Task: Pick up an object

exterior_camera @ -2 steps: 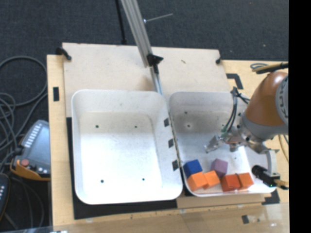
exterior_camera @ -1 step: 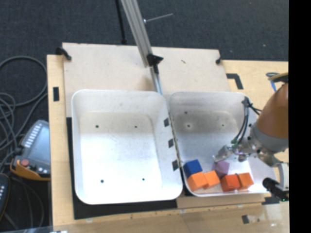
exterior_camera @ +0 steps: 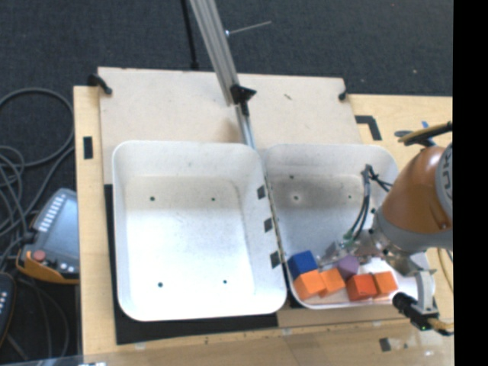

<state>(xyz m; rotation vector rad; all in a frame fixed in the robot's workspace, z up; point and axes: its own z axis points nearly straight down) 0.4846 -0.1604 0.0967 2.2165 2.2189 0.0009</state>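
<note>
1. You see the arm (exterior_camera: 415, 204) reaching into the right bin (exterior_camera: 320, 166), its wrist low over the near corner, where the blocks lie.
2. The gripper (exterior_camera: 358, 252) sits among the blocks. Whether it is open, closed or gripping, you cannot tell; the wrist and cables hide it.
3. A purple block (exterior_camera: 348, 266) lies just under the gripper, perhaps touching it. No contact can be confirmed.
4. A blue block (exterior_camera: 302, 263) lies just beside the gripper on its left-bin side. Orange blocks (exterior_camera: 320, 283) lie in front of it, along the bin's near wall, with more orange blocks (exterior_camera: 373, 284) close by.
5. Nothing appears lifted; every block looks to rest on the bin floor.
6. Judged status: approach done; grasp unconfirmed; lift outstanding.
7. The left bin (exterior_camera: 191, 227) plays no part.
</note>
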